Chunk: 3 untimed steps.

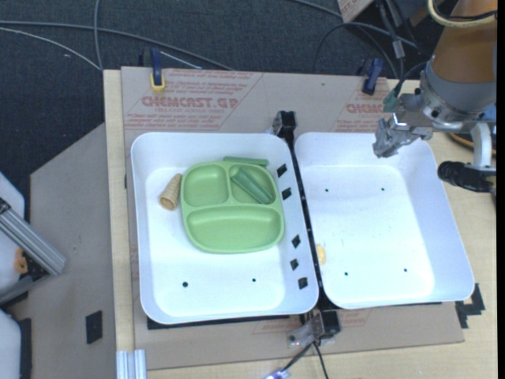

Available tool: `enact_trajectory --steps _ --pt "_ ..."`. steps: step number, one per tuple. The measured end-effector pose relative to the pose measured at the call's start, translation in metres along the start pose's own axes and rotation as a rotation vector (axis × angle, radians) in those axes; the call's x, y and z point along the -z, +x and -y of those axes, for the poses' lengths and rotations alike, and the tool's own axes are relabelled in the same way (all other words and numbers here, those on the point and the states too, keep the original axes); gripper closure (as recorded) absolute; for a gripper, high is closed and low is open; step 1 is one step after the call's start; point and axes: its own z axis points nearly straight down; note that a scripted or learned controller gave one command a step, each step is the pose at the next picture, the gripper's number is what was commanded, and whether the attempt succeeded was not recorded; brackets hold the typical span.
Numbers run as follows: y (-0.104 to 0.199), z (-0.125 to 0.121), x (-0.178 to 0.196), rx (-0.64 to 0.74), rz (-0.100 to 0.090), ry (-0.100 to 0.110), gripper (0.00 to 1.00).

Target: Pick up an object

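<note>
Green divided plate [231,209] sits in left bin [158,283], a green piece [254,184] in its upper right compartment, a tan cone [170,192] just beside its left edge. Claw [389,142] hangs over right bin [410,259]'s far edge, nothing seen in it; whether it's parted or together, cannot tell. Targets lie well left of the claw, across the divider; cone's long axis runs roughly near-far.

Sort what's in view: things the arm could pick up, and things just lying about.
Job:
green divided plate
green piece in its compartment
tan cone beside the plate
gripper

Lying about:
blue clamps
cables
cardboard sheet
</note>
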Motion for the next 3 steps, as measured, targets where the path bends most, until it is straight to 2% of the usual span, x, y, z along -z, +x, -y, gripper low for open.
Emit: enact_trajectory --steps 2,3 --pt "0.112 -0.021 0.001 0.005 -0.003 0.005 1.00" --pt "0.152 -0.030 -0.010 0.003 -0.001 0.005 1.00"
